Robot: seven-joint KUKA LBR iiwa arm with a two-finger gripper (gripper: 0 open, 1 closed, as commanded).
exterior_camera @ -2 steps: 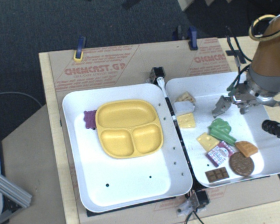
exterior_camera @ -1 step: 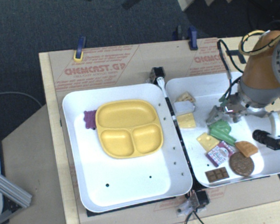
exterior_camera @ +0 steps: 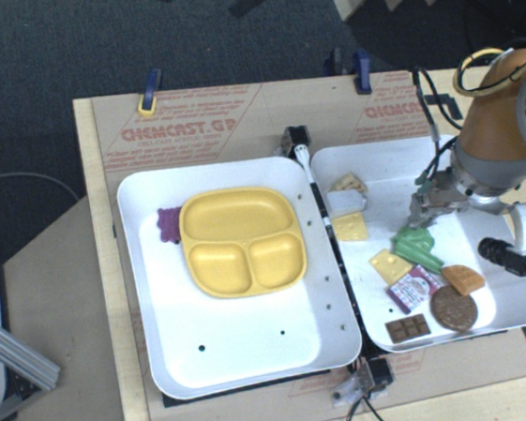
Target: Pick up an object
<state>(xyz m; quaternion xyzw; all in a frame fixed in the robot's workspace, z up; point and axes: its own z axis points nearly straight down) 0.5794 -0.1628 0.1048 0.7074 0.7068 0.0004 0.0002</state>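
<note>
My claw (exterior_camera: 426, 217) hangs low in the right bin (exterior_camera: 483, 156), its tip right at the green object (exterior_camera: 418, 247). Whether it grips anything, I cannot tell from above.

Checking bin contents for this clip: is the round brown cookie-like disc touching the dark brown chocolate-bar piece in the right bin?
Apart. The camera view shows a strip of white bin floor between the round brown disc and the dark chocolate-bar piece.
</note>
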